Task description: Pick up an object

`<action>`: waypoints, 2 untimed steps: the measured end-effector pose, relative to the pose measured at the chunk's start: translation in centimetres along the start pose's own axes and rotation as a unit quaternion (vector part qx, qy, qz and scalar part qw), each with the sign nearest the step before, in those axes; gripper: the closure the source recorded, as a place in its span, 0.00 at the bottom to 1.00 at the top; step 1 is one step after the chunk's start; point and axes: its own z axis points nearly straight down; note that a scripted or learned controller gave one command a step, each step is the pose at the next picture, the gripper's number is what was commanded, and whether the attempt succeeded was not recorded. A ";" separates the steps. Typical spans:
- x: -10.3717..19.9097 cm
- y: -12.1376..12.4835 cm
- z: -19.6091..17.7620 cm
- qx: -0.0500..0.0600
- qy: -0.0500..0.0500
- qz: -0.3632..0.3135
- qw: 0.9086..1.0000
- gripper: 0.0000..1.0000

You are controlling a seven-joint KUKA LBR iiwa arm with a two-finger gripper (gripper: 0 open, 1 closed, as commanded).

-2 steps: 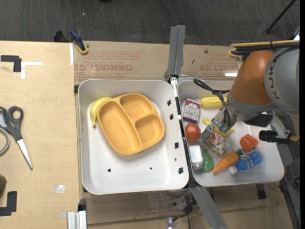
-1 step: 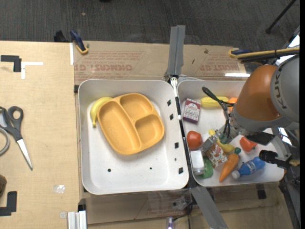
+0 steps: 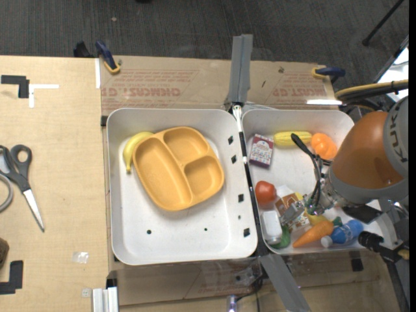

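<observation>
The claw [image 3: 311, 207] sits low in the right bin [image 3: 294, 119], down among the clutter at the near side, but whether it is clenched, released or has anything in its grasp I cannot tell (the orange wrist and dark cabling crowd that spot). No one thing is singled out by the task; the nearest candidates lie just beside the claw: a small packet [image 3: 290, 208], a carrot [image 3: 314, 233] and a tomato [image 3: 265, 192], with a blue bottle [image 3: 344, 233] and a white bottle [image 3: 272, 225] near them. Farther back in the same bin are a card box [image 3: 261, 150], a corn cob [image 3: 292, 138] and an orange [image 3: 324, 145]. The left bin [image 3: 130, 239] holds a yellow divided plate [image 3: 179, 168] with a banana [image 3: 133, 148] touching its far-left rim. My worry is the crowding: the things near the claw touch or overlap, so a closing could pinch two at once, or nudge the carrot aside and catch nothing. The packet looks flat and slick, likely to slip on lifting, and the round tomato could roll out of a shallow hold.
</observation>
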 end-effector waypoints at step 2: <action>0.4 0.4 -1.0 -0.002 -0.003 0.052 0.999 1.00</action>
